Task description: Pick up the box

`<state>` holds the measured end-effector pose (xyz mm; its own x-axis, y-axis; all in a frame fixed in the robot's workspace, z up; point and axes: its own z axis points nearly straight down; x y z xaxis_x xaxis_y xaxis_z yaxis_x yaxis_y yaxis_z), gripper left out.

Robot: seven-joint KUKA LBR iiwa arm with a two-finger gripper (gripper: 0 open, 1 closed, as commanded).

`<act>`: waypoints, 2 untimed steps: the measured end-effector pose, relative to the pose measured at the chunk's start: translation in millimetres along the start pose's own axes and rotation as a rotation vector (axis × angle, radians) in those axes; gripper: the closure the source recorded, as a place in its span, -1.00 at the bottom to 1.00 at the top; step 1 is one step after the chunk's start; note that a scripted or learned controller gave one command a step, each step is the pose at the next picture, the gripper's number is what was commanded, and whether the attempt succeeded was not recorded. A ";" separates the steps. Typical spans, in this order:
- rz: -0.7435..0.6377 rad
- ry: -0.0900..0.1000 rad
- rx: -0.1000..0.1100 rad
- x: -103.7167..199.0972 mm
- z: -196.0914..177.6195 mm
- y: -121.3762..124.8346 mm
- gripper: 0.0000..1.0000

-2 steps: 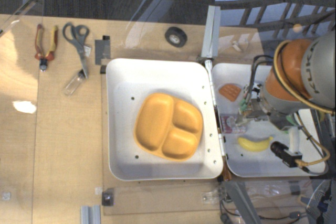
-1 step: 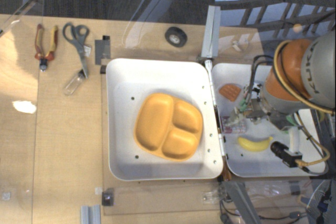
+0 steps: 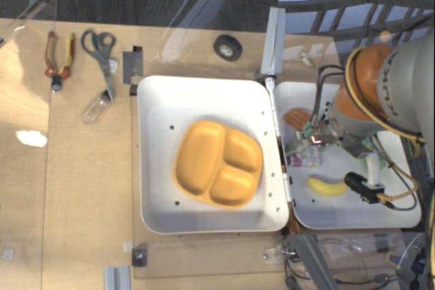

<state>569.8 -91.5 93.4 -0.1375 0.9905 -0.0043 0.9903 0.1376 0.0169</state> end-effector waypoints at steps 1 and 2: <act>-0.001 -0.013 -0.020 -3.6 -15.3 5.6 1.00; -0.002 -0.011 -0.018 -2.8 -14.0 4.8 -1.00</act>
